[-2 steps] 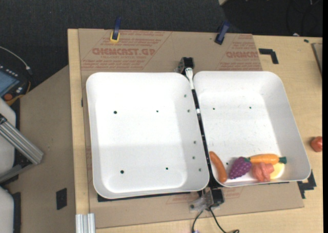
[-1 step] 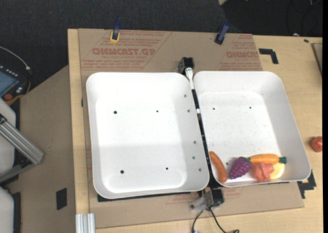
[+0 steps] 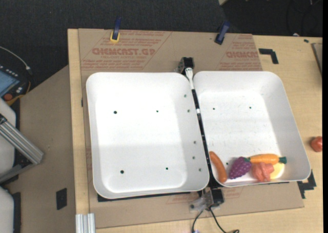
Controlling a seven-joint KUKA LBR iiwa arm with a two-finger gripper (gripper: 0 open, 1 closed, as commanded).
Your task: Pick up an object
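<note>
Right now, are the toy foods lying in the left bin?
No, the purple grapes and orange carrot lie in the right bin.

"CHEMCAST GP" on the brown board (image 3: 128, 52)

The robot's colours, shapes, cables, screws and markings cannot be told from this view. At the right edge of the counter (image 3: 287, 201), the side the robot reaches in from, sits a small rounded orange-red shape (image 3: 317, 144). It is too cut off to tell whether it belongs to the robot.
</note>
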